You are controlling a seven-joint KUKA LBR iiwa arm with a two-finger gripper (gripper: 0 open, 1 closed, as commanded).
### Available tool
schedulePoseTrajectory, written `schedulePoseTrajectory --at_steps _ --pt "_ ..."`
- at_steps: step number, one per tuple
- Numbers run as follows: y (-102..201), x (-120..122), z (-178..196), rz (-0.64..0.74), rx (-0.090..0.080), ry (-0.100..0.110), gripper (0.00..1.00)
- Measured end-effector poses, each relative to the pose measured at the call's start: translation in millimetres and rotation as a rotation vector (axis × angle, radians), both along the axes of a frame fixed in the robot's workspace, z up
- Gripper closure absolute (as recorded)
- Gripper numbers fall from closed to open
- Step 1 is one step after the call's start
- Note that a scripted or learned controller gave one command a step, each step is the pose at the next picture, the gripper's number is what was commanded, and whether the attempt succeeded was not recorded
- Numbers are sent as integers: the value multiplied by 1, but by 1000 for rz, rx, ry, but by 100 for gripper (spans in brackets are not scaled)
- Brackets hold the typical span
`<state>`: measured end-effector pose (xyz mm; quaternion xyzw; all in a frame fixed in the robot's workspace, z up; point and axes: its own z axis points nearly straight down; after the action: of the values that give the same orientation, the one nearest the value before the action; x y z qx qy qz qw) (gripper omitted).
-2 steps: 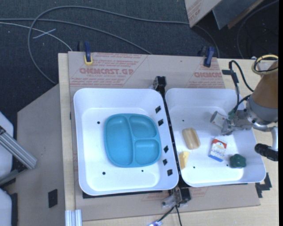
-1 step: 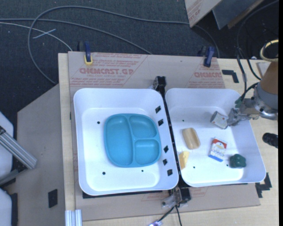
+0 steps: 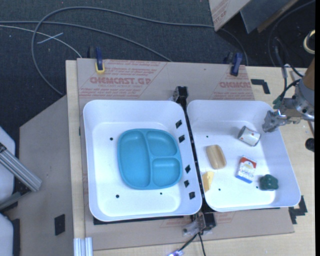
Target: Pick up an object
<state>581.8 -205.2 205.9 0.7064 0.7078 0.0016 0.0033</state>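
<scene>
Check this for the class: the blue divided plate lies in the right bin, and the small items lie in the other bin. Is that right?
One slip: the blue plate lies in the left bin, not the right, as the camera view shows. The small items, among them a tan block and a green lump, lie in the other bin, the right one.

A dark blue-grey carpet point(image 3: 125, 25) covers the floor across the upper frame and down the left side. Thin cables point(image 3: 55, 22) loop over it at upper left. A pale wooden bench point(image 3: 45, 150) fills the centre, with a cardboard sheet point(image 3: 130, 75) clamped at its far edge. A cardboard box point(image 3: 227, 10) sits at top right. Lighting is even.
</scene>
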Motion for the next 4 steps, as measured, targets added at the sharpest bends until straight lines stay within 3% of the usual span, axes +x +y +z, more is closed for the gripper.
schedulePoseTrajectory --at_steps 1,4 --pt "-3 2 44 -1 0 0 100" --pt "142 39 36 4 4 6 100"
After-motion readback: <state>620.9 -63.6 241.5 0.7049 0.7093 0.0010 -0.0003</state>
